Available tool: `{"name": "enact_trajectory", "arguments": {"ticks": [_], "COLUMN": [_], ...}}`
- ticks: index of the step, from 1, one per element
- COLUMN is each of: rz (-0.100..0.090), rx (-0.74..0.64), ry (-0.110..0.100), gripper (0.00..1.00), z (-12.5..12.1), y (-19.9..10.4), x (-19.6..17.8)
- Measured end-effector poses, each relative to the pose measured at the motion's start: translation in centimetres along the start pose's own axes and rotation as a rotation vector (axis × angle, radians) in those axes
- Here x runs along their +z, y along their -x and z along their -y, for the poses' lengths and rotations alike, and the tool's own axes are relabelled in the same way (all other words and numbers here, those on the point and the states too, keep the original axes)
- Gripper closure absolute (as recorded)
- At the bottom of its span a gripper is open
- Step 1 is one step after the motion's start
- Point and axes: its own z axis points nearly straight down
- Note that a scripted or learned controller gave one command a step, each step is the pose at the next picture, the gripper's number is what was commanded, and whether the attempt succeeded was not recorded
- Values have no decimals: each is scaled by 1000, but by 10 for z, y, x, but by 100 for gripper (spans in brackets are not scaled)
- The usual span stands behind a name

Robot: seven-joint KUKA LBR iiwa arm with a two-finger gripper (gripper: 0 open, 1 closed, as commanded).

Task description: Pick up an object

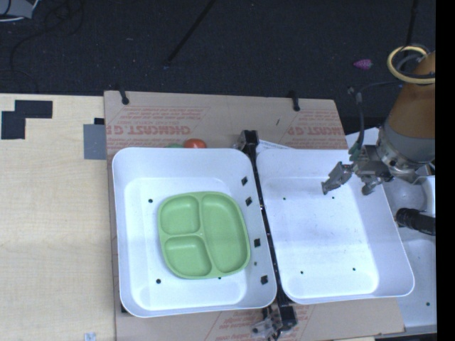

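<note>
Dark carpet-looking floor (213,34) across the top of the frame with a few loose cables, and below it a pale wood tabletop (50,226) on the left with some black and grey patches stuck on it. A sheet of printed cardboard (213,123) sits under the two white bins.

Left bin (135,183) has a green divided plate (203,234) lying flat in it, three compartments, sitting about centre and reaching toward the bin's right wall. Its long axis runs roughly top to bottom in the frame, tipped a bit, with the single long compartment on the right side.

Right bin (334,261) shows just its white floor with a few small dark dots.

Something small and red-orange (195,144) peeks over the left bin's upper rim, mostly hidden, can't tell what it is.

The arm (412,119) is cut off at the right edge. Its pincer (350,178) hangs over the upper right part of the right bin, fingers spread apart, nothing between them, well away from the plate.
</note>
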Motion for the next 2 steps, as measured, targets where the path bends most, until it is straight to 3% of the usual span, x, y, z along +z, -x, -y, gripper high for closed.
{"name": "enact_trajectory", "arguments": {"ticks": [1,2], "rz": [2,1], "rx": [-2,-2], "ry": [12,8], "gripper": [0,0], "z": [-2,-1], "y": [0,-2], "x": [-8,56]}}
